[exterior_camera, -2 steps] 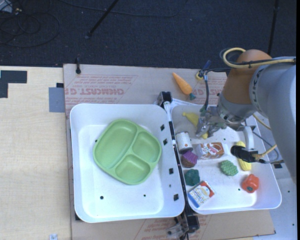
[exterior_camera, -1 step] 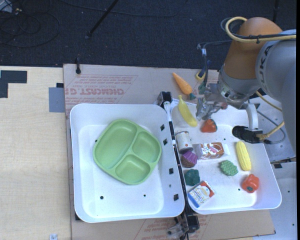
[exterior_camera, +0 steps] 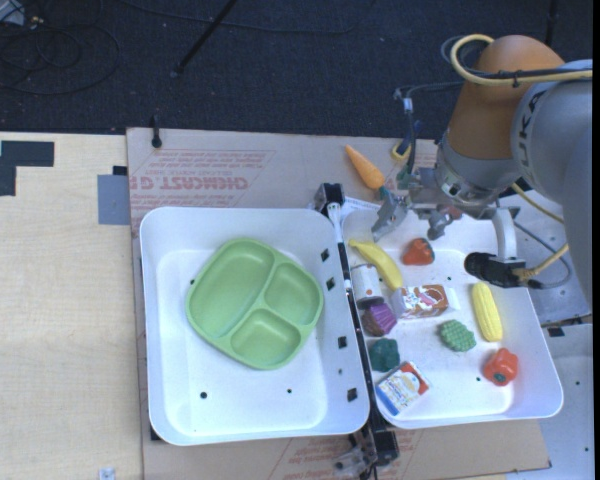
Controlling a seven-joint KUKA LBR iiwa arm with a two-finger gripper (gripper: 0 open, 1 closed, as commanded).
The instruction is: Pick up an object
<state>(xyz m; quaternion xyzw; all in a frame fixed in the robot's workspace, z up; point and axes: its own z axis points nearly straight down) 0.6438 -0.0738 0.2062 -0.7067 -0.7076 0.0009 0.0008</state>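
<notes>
My gripper [exterior_camera: 413,220] hangs over the far end of the right bin [exterior_camera: 540,393], its two grey fingers [exterior_camera: 388,213] spread open with nothing between them. Just in front of it lies a small red fruit [exterior_camera: 417,253], and a yellow banana [exterior_camera: 378,263] lies to that fruit's left. Further forward in the same bin are a snack packet [exterior_camera: 423,300], a purple piece [exterior_camera: 380,318], a dark green piece [exterior_camera: 384,353], a knobbly green piece [exterior_camera: 457,335], a corn cob [exterior_camera: 487,311], a red pepper [exterior_camera: 499,366] and a white and red packet [exterior_camera: 403,385].
The left bin [exterior_camera: 170,388] holds a green divided plate [exterior_camera: 255,303]. An orange carrot [exterior_camera: 365,166] lies on the cardboard behind the bins. A black part of the arm [exterior_camera: 495,268] sticks out over the right bin. The ridge between the bins [exterior_camera: 345,308] runs front to back.
</notes>
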